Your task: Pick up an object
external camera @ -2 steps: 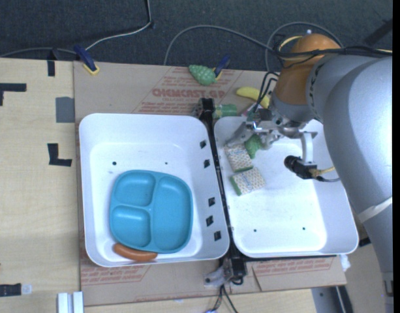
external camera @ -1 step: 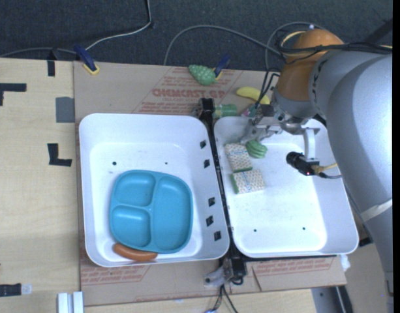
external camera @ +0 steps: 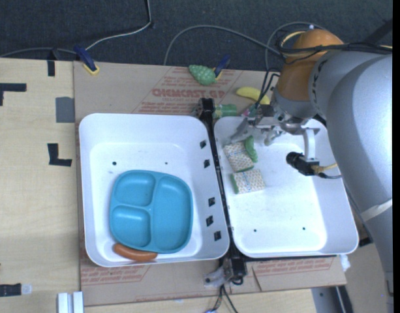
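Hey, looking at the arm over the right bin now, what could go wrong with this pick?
The claw hangs at the back left corner of the right white bin, so it may bump the wall. The green-edged patterned sponges and a small green piece lie crowded together, so a grasp could catch two or nudge them away.

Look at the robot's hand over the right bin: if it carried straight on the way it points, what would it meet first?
The hand points down and to the left. Most likely it would first reach the patterned cloth and green item just below it in the right bin, though depth is hard to judge from this slanted view.
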Motion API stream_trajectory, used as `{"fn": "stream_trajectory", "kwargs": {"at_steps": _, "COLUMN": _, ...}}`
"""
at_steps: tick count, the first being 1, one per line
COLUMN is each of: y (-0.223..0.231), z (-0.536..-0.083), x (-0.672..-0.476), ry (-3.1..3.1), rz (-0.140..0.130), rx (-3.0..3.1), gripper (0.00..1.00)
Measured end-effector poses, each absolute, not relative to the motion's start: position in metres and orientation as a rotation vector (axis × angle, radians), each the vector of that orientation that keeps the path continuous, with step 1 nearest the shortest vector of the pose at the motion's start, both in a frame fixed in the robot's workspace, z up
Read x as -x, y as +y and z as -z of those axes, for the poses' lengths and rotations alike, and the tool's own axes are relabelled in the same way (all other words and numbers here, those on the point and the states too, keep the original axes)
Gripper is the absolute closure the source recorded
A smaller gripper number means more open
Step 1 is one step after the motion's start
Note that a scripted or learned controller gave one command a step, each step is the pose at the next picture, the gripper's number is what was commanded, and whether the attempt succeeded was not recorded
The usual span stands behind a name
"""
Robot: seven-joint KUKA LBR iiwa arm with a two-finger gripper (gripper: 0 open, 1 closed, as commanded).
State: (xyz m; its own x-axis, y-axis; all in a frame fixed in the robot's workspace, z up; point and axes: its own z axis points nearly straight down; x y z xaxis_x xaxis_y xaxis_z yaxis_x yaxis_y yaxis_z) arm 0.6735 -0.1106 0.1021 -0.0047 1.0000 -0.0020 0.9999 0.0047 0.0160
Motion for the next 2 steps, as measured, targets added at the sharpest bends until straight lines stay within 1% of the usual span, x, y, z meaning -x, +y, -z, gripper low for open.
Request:
{"fn": "stream_trajectory", "kwargs": {"at_steps": 1, "y": -0.110, "z": -0.112, "x": -0.674, "ry": 2.218, "rz": -0.015, "rx": -2.206, "gripper": 1.00}}
{"fn": "stream_trajectory", "kwargs": {"at_steps": 2, "y": -0.039, "z": -0.185, "x": -0.627, "ry": 2.225, "rz": -0.002, "rx": -2.218, "gripper": 1.00}}
